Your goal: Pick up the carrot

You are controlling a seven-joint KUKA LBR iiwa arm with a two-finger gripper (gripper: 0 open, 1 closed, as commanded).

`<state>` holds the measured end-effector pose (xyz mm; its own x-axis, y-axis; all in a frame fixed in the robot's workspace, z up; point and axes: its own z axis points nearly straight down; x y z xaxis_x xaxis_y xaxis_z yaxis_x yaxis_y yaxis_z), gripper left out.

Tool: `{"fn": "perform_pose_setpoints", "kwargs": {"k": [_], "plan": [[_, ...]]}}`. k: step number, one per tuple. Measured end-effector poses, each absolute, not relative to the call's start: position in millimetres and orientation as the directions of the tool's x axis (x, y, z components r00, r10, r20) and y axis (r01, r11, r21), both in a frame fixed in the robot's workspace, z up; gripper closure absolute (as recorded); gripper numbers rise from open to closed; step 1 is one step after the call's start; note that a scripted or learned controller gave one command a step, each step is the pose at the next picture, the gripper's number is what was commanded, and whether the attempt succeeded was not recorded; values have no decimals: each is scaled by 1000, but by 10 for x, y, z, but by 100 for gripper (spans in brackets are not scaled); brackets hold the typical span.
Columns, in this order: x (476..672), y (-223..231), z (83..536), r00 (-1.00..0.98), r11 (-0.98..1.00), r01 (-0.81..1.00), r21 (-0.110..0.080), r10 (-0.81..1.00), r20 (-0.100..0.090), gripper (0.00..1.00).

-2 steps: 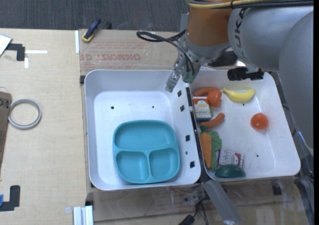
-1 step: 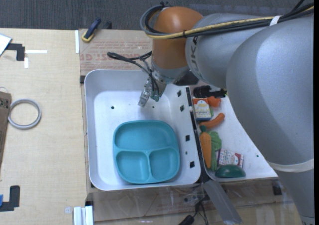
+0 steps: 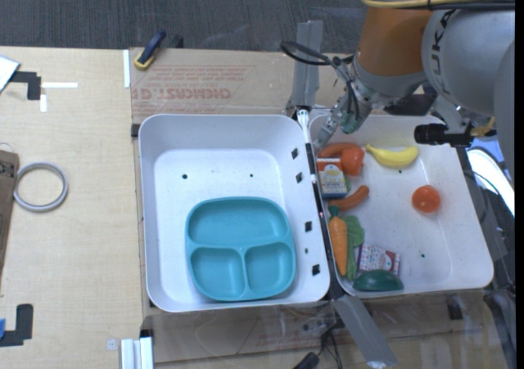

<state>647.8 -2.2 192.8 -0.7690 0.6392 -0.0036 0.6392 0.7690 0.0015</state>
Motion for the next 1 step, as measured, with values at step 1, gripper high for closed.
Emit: {"fn": "perform_pose_setpoints", "kwargs": {"k": [1], "plan": [[6380,658,1917,-723,723,691,0,691,-1,100]]}}
